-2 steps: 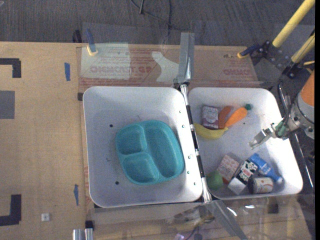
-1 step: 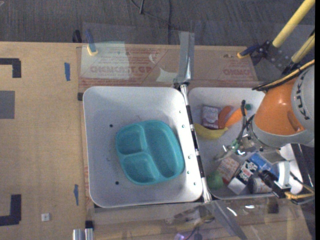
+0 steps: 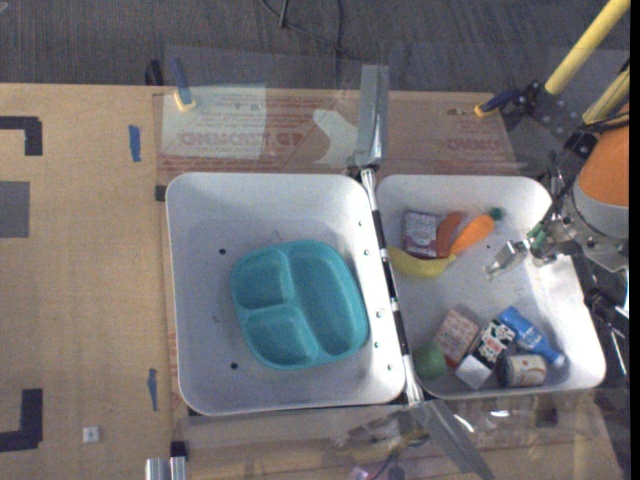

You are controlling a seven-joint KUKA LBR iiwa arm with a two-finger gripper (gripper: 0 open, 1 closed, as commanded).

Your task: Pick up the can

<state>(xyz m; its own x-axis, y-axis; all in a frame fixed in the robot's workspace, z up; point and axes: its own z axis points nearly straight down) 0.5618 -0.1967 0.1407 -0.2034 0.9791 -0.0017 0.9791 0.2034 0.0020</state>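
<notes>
The metal two-finger pincer (image 3: 512, 255) hangs over the right white bin (image 3: 570, 308), fingers apart, holding nothing. The small cylindrical can (image 3: 522, 370) lies on its side well below the pincer — wedged beside a blue carton (image 3: 530, 332) and a black-and-white box (image 3: 492, 343). Risk: crowding neighbours could block finger entry — the can may roll away.

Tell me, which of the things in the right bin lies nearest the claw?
The orange plastic carrot with a green tip, by the far wall. It lies closest to the claw; the yellow banana sits farther left, and the boxes and can crowd the near corner.
</notes>
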